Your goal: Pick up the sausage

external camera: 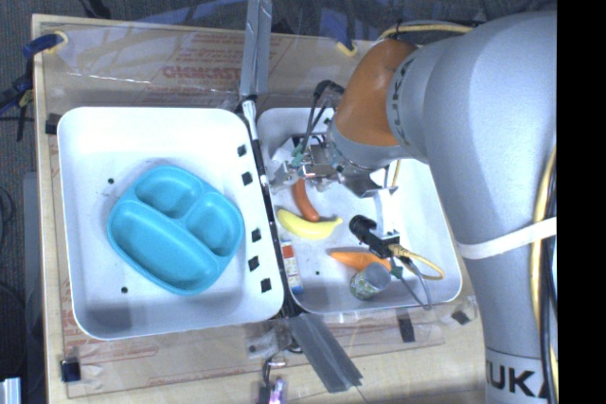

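Looming large on the right, the grey KUKA arm (492, 166) with its orange band reaches down into the right white bin (437, 203). Its two-finger gripper (305, 167) hangs just above the upper end of the reddish-brown sausage (302, 200), whether touching it I cannot tell; nor can I tell how the pincer is set. Below the sausage lies a yellow banana (308, 224), touching it. An orange carrot (352, 257) lies nearby. A blue three-compartment plastic plate (175, 227) sits in the left white bin (85, 147).
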`<state>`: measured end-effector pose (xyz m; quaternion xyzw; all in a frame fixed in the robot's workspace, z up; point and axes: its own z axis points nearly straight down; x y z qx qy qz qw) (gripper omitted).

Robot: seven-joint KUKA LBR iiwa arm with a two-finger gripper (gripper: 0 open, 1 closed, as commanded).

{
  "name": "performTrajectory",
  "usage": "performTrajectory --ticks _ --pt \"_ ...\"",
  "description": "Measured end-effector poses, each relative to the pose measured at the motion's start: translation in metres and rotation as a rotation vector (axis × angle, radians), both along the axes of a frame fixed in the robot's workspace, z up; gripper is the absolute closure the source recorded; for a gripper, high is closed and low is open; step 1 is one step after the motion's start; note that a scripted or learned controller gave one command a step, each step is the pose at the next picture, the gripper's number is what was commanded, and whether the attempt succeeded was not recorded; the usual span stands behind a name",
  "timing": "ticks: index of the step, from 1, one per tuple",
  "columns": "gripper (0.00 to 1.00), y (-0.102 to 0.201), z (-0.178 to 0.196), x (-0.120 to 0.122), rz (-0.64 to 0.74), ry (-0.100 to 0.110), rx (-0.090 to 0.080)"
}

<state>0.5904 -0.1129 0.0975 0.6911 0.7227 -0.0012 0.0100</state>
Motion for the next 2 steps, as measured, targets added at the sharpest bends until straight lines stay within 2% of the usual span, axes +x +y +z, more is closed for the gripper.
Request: performTrajectory --ticks 1,2 --pt "1.0 0.004 0.009 -0.001 0.006 0.007 0.008" --pt "1.0 0.04 0.095 0.011 0.02 0.014 0.016"
